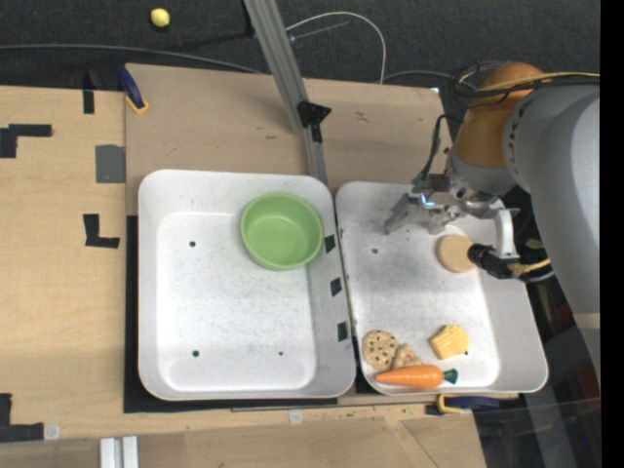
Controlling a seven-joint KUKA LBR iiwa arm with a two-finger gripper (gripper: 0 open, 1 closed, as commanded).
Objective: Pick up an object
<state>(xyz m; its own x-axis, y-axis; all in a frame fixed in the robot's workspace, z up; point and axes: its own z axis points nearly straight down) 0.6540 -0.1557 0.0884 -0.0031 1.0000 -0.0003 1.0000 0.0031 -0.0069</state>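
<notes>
Arm: grey, orange band above the wrist, reaching in from the right over the right bin's far end.
Gripper: low over the far part of the right bin; one grey finger slants down and left toward the bin floor, a second one reaches the other way toward the disc.
Opening: the fingers stand spread apart, with bare bin floor in the gap between them.
Hold: nothing sits between the fingers.
Contact: the left fingertip is at or just above the bin floor; I cannot tell whether it touches.
Disc: tan and round, lying flat in the right bin just beside the gripper on its near-right side; whether the gripper touches it I cannot tell.
Cookie: brown with dark spots, in the right bin's near corner, well apart from the gripper.
Cheese: yellow wedge, near the cookie, right of it.
Carrot: orange, lying along the near wall of the right bin, just below cookie and cheese.
Bowl: green, upright, in the far right part of the left bin.
Ball: small, yellow, on the dark floor beyond the bench.
</notes>
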